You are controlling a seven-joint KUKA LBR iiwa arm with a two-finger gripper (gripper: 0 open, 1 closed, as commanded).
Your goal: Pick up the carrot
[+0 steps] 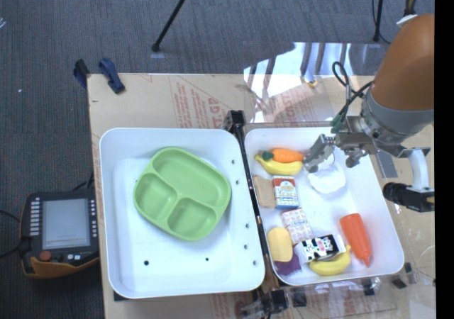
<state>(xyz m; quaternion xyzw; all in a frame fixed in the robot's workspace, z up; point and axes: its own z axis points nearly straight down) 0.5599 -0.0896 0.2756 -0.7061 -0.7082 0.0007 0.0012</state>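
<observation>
Two white bins sit on a brown bench with red print on it. The left bin holds a light green plate. In the right bin, near the top, a small orange carrot with a green end lies by a yellow banana. Lower right is a big orange-red carrot. At the bottom are a black-and-white spotted box, another yellow banana and a purple thing. The arm in the upper right is orange and grey.

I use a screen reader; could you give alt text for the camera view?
The gripper hovers open in the right bin, beside a small carrot resting on a banana. The left bin holds a green plate.
</observation>
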